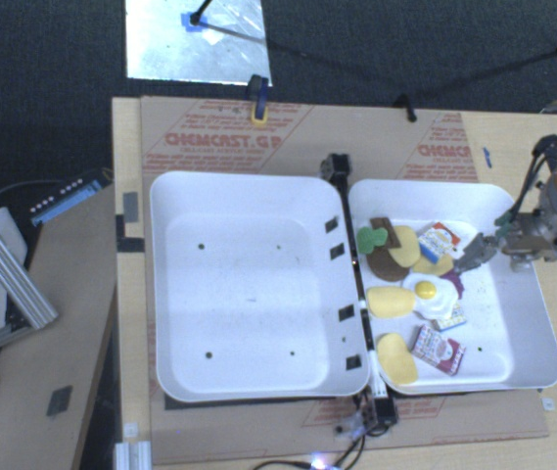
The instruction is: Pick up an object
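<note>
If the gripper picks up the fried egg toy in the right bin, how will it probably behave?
The fried egg toy looks flat and thin, so it is probably light and may flex. Its low edge gives the gripper little to pinch, so it could slip. Neighbours crowd it in the right bin, so they may shift.

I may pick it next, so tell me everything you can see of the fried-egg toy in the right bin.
The flat fried-egg toy, glossy white plastic by its look with a round yellow yolk towards its left, lies flat near the middle of the shallow white right bin. A pale yellow oblong toy touches its left edge; a small printed packet lies against its lower right. The pincer hangs just up-right of it, apart.
</note>
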`<state>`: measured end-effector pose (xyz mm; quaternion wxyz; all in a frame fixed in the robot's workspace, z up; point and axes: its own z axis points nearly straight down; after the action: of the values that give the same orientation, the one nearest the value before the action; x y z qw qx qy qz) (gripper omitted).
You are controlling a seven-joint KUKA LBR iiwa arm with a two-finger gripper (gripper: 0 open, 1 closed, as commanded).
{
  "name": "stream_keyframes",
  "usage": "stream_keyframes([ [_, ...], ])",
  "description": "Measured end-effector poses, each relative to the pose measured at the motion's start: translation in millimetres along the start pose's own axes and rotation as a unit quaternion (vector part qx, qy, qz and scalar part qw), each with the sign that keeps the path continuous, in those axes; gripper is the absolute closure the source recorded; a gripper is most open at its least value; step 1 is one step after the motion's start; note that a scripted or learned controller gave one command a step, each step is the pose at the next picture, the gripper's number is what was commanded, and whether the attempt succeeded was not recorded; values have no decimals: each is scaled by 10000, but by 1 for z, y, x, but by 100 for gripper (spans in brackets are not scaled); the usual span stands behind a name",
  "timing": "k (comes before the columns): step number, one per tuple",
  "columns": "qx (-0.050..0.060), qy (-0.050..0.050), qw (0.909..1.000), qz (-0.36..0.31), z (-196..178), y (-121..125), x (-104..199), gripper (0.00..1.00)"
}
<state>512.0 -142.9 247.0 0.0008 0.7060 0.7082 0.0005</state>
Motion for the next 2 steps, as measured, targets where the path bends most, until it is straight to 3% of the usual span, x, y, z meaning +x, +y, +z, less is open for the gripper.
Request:
stream_keyframes([
  [1, 59, 6, 10000, 40, 113, -30, -52, 0],
  [2, -21, 7, 10000, -29, 164, 73, -27, 0],
])
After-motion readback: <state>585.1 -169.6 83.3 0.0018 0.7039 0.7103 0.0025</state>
